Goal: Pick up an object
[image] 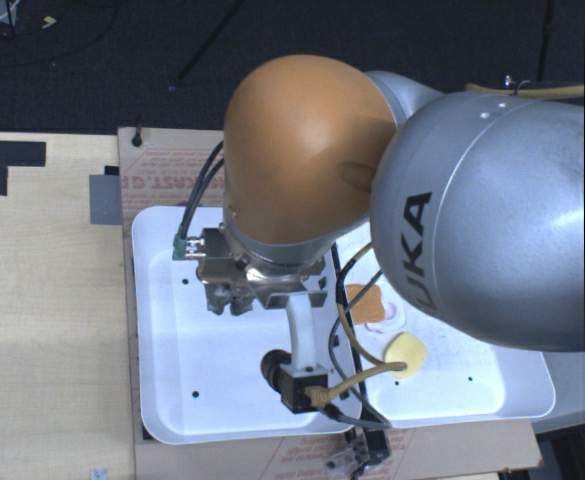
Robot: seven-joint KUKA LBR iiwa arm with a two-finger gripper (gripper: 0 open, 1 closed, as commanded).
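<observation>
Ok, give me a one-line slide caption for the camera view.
Grey-and-orange arm poised over a white bin, with an orange piece and a yellow piece lying inside it.

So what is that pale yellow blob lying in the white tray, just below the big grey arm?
The pale yellow blob is a small, rounded, rather flat lump with a matte, soft-looking surface, perhaps foam or sponge, though the material is hard to tell. It lies on the floor of the white tray, toward the tray's right front part. An orange piece lies just up and left of it, seemingly apart. A yellowish cable of the robot's reaches across its lower left edge.
</observation>
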